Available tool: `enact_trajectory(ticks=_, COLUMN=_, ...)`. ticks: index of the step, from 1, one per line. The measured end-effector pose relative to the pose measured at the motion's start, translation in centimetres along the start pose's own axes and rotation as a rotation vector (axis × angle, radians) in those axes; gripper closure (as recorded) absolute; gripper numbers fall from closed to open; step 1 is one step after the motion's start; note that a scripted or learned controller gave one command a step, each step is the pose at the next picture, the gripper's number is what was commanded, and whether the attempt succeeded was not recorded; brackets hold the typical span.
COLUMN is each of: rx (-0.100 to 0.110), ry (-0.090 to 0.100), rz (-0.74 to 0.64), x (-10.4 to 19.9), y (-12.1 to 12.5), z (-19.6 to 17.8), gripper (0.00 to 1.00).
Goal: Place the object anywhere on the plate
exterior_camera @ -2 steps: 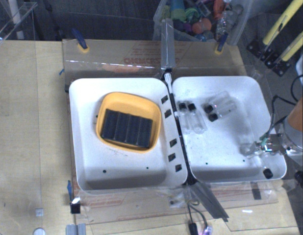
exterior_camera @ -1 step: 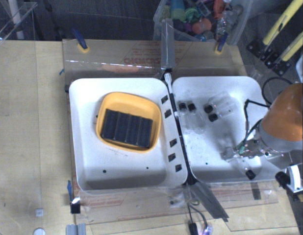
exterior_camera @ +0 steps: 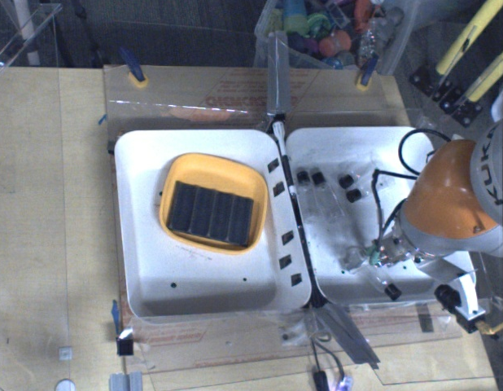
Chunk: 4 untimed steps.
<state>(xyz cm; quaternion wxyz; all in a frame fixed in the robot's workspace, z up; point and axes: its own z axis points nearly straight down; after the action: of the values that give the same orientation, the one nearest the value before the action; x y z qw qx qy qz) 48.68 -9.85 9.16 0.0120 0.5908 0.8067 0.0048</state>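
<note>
Dark ribbed block (exterior_camera: 212, 213), the task's thing, lies flat inside the yellow plate (exterior_camera: 175, 179) in the left bin (exterior_camera: 137, 259). Its long axis runs from upper left to lower right, slightly tilted, and its ribs cross the short way. The block covers most of the plate's floor, and the plate sits near the middle of that bin.

A divider (exterior_camera: 289, 218) with dark marks separates the two bins on the worktop (exterior_camera: 48, 218). The right bin (exterior_camera: 333, 149) holds a few small dark pieces (exterior_camera: 317, 177) near its upper left. Lower down, the claw (exterior_camera: 380, 255) hangs over the bin floor beneath the orange band (exterior_camera: 447, 198); I cannot tell how it is set.
</note>
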Motion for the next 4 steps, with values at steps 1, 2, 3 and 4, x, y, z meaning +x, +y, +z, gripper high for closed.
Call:
enact_trajectory(ticks=1, rx=0.02, ry=0.014, rz=-0.13, x=-3.8, y=-1.6, z=-12.4, gripper=1.0)
enact_trajectory(ticks=2, rx=0.018, ry=0.02, rz=-0.467, x=-6.3, y=-2.6, z=-6.7, gripper=1.0)
enact_trajectory(ticks=3, rx=0.016, ry=0.016, rz=-0.502, x=-10.7, y=-3.9, z=-6.7, gripper=1.0)
enact_trajectory(ticks=4, rx=0.016, ry=0.022, rz=-0.674, x=-7.8, y=-3.1, z=-3.1, gripper=1.0)
